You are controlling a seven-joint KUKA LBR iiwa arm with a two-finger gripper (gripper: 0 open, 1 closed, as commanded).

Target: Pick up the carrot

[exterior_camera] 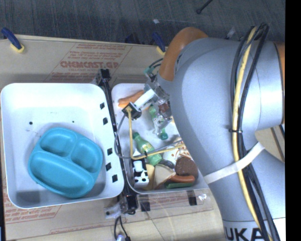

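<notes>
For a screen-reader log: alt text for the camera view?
The grey arm covers much of the right bin, its gripper above mixed toy food beside the orange carrot. The left bin holds a blue divided plate.

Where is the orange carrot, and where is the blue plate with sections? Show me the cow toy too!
Orange carrot (128, 100): camera view, right bin, its visible middle.
Blue sectioned plastic plate (65, 162): camera view, left bin, centre ridge.
Black-and-white cow toy (139, 171): camera view, right bin's near end, its body.

Dark grey carpet floor (90, 9) lies beyond the bench. Bench top is brown printed cardboard (85, 59). 2 blue clamps (12, 39) grip its far edge.
</notes>
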